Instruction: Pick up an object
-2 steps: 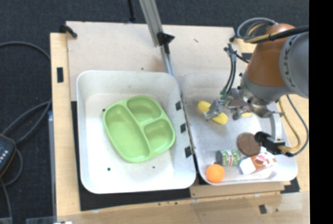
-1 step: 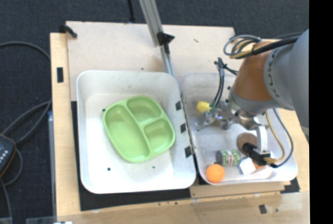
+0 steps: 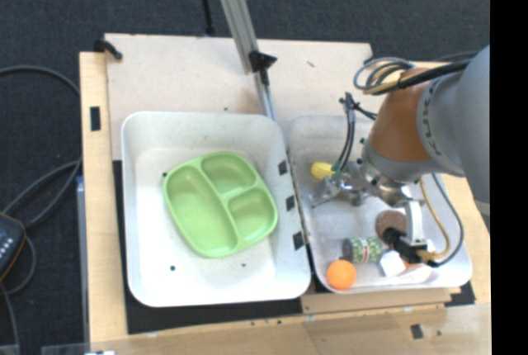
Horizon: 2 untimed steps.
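Frankly, from my one fixed camera above the bench, I take the right bin (image 3: 307, 180) as my landmark. My arm (image 3: 450, 122) comes in over its far right part, and the gripper (image 3: 351, 188) hangs low over the middle of that bin; I cannot tell its state from this angle, as the wrist and cabling clutter the spot.

Just beside the gripper, toward the bin's left wall, lies a small yellow object (image 3: 321, 170). It looks like light, hard plastic, so I judge it easy to lift but apt to skid if nudged off-centre; I would close across its narrow width.

Along the bin's near edge sit an orange ball (image 3: 341, 273), a small green-labelled can (image 3: 364, 248) and a white piece (image 3: 393, 264), close together. By my reckoning the ball would roll away under a glancing touch and wants a squeeze straight across its middle. The can lies on its side, looks stiff and smooth, and should be taken across its body. A brown round thing (image 3: 391, 223) lies a little further up the bin; what it is I cannot make out.

Left of the right bin, the other bin (image 3: 140, 139) holds a green divided plate (image 3: 220, 203), broad, flat and awkward for two fingers unless taken by the rim.
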Each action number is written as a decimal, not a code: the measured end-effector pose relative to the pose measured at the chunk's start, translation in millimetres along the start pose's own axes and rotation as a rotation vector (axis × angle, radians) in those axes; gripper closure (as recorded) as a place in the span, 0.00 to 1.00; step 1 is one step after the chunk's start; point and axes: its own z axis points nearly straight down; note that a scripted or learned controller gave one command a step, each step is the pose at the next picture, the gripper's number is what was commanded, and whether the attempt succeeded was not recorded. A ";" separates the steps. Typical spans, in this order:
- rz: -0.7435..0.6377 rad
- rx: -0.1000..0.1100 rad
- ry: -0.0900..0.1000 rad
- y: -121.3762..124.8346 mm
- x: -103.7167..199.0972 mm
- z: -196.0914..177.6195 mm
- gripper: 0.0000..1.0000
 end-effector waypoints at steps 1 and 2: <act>0.005 -0.003 0.001 0.9 -0.9 -11.3 1.00; 0.004 -0.008 -0.001 -6.8 -1.7 -68.6 1.00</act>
